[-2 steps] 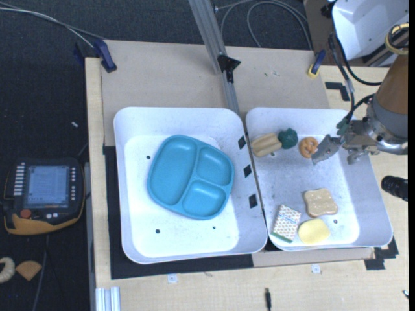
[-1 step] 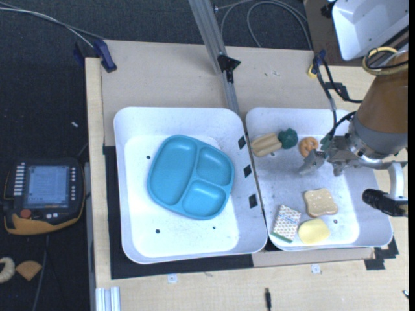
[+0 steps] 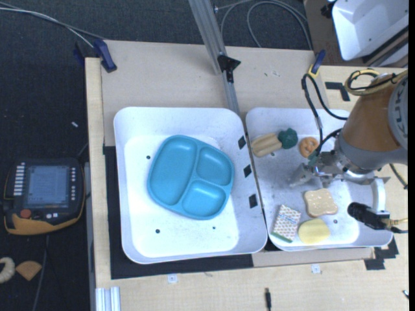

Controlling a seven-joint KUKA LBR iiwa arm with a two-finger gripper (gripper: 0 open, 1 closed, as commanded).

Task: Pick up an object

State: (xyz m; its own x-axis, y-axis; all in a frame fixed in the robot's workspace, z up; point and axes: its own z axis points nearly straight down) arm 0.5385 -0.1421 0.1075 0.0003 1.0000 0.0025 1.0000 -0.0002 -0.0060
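The gripper (image 3: pixel 316 172), jaw state indiscernible, hangs low in the right bin (image 3: pixel 272 118) above the toast slice (image 3: pixel 320 203), presumably lined up to take it, other candidates close by being the orange toy (image 3: pixel 308 146) and yellow block (image 3: pixel 314 231).

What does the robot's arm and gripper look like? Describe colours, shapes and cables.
The arm is a thick, rounded grey tube with a broad orange band above the wrist. Black cables loop beside it. The gripper is small, metallic grey, with thin fingers.
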